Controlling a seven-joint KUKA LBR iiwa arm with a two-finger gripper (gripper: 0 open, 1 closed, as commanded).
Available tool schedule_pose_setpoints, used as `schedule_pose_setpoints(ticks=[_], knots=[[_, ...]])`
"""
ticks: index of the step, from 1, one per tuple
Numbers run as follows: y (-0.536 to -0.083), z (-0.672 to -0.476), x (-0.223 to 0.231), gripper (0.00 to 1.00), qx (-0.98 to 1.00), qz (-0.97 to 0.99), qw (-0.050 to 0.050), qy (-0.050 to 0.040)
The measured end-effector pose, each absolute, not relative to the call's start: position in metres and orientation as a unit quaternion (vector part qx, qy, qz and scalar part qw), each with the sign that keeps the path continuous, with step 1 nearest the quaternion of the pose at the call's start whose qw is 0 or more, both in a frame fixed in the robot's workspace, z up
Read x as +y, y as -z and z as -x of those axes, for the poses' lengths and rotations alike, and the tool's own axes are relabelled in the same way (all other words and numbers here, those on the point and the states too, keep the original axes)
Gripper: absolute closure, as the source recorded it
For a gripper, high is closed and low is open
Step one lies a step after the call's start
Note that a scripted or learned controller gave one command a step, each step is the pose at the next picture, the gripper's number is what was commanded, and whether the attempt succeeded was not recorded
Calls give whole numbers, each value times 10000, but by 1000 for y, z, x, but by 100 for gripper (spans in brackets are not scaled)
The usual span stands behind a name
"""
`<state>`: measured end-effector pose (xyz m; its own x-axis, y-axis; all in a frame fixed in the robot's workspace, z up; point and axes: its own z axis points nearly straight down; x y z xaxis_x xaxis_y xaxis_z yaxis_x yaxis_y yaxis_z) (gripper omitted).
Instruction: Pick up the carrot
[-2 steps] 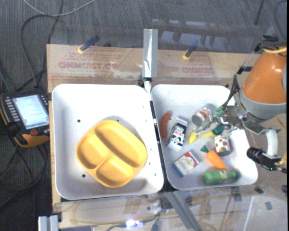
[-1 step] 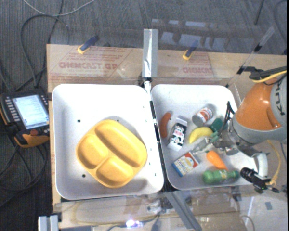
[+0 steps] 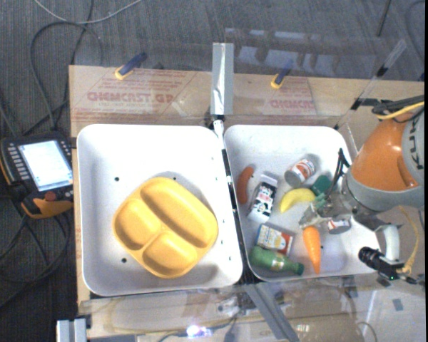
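Right, the carrot (image 3: 312,247) lies in the right bin (image 3: 285,137), near its front-right part, w/ the thick end up toward the gripper (image 3: 327,211) and the tip pointing to the bin's front wall. The gripper sits low over the bin just above the carrot's top end, touching or nearly so; can't tell which, and can't tell if it's apart or together, since the metal parts blur into one clump. Nothing is visibly clamped in it. The arm (image 3: 385,166) comes in from the right, orange band above the wrist.

Other stuff in the right bin: a banana (image 3: 295,199) just left of the gripper, a small can (image 3: 302,170) behind it, a dark green item (image 3: 322,184) beside the banana, a red sausage-shaped piece (image 3: 244,183) near the left wall, a black/white carton (image 3: 264,197) next to that, a small box (image 3: 274,238) left of the carrot, and a green bottle (image 3: 277,261) lying at the front.

The left bin (image 3: 100,148) holds a yellow divided tray (image 3: 165,225), roughly centred. A handheld pendant (image 3: 36,168) w/ a lit screen sits off the table (image 3: 143,95) at far left.
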<state>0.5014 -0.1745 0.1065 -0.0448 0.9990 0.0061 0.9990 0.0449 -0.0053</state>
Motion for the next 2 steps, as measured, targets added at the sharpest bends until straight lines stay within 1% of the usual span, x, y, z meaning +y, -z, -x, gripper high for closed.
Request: schedule_pose_setpoints(ticks=[1, 2], knots=[[-93, -511, -105, 100, -7811, 6243, -105, 14], [-182, -483, -50, 100, -7448, 6673, 15, -19]])
